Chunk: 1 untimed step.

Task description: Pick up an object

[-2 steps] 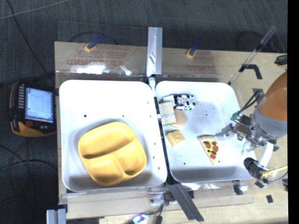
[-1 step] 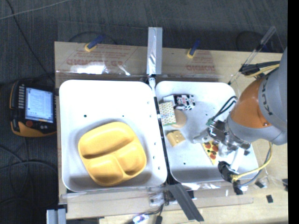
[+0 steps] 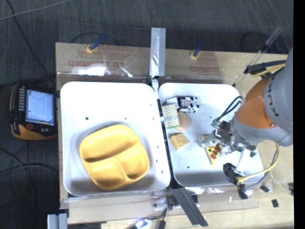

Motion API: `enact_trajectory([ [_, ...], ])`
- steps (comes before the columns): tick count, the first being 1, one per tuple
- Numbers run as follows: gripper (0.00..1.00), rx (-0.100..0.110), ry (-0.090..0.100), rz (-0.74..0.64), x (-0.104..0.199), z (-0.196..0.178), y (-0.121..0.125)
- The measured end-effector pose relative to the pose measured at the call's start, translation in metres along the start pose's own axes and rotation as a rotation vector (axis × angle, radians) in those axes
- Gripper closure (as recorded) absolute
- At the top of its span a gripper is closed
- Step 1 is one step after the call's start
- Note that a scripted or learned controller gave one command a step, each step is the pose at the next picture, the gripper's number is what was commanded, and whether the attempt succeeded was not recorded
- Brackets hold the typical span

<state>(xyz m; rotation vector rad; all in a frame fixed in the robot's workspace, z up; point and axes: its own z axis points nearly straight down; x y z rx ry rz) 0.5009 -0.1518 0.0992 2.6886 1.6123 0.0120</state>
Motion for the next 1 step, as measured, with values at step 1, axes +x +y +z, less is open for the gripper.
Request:
enact_trajectory([
  [1, 1.00, 0.014, -0.005, -0.077, 0.0460, -0.0988, -0.0278],
])
